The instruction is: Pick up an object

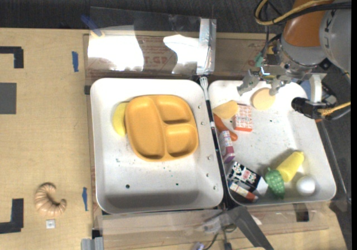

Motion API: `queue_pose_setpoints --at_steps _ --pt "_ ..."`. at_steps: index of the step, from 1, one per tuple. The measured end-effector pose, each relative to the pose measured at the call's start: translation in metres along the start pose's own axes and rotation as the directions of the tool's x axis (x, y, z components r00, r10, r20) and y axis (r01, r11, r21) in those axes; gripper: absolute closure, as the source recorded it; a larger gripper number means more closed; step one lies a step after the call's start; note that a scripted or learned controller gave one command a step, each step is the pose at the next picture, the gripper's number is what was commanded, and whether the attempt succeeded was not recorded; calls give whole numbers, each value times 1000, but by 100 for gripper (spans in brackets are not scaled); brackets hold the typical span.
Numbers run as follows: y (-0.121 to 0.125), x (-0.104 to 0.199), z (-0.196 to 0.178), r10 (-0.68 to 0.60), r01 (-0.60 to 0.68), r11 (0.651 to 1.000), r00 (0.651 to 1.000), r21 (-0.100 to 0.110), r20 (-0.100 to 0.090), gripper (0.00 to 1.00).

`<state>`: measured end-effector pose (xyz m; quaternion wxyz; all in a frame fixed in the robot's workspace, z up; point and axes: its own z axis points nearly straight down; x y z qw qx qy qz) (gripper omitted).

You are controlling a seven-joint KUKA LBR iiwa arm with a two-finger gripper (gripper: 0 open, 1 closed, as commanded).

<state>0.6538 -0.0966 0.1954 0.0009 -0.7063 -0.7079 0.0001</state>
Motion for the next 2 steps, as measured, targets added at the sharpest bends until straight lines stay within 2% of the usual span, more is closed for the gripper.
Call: queue_pose_setpoints --at_steps 1,2 --pt "11 -67 102 -104 104 995 995 7 -2 0" --pt "-2 -12 100 -84 84 996 996 -19 5 0"
